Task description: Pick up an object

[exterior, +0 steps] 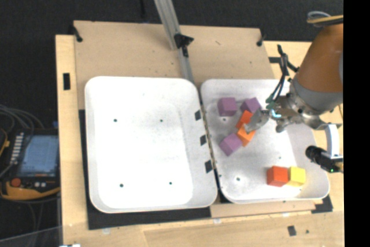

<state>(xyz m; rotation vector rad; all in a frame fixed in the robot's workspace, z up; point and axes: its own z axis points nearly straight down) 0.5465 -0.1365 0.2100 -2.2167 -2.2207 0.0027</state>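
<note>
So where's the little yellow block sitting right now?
The small yellow cube sits in the right-hand white bin, near its front right corner, touching the orange-red cube on its left.

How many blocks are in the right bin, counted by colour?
Purple blocks: 3
Orange blocks: 3
Yellow blocks: 1
Total: 7 blocks, all in the right bin

three purple blocks [227, 106], two orange blocks [278, 176] and a yellow block [298, 175] lie in a white bin [254, 194]; the table [115, 49] is tan.
</note>
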